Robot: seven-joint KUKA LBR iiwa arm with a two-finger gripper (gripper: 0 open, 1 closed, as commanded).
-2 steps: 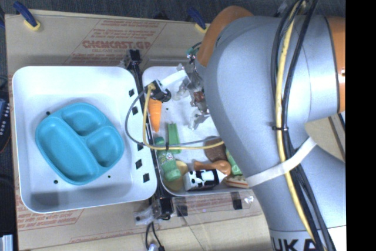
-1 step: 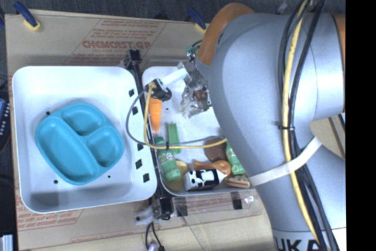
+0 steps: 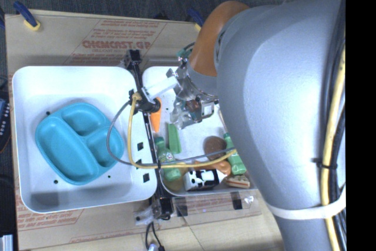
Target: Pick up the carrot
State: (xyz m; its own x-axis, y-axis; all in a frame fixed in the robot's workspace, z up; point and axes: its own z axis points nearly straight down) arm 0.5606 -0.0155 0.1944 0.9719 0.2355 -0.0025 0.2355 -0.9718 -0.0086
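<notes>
The carrot (image 3: pixel 155 120) is a small orange piece lying against the left wall of the right bin (image 3: pixel 154 78), close to the divider between the bins. My gripper (image 3: pixel 187 110) hangs low over the right bin, just to the right of the carrot and a little above a green stick-shaped item (image 3: pixel 174 138). The grey arm and its orange band (image 3: pixel 214 32) cover most of the right bin's right side. Nothing can be seen held in the gripper.
The left bin (image 3: pixel 35 82) holds a blue divided plate (image 3: pixel 76 141). At the right bin's near end lie a brown round item (image 3: pixel 214 144), a black-and-white toy (image 3: pixel 202 179) and green pieces (image 3: pixel 238 166). A yellow cable (image 3: pixel 114 120) loops across both bins.
</notes>
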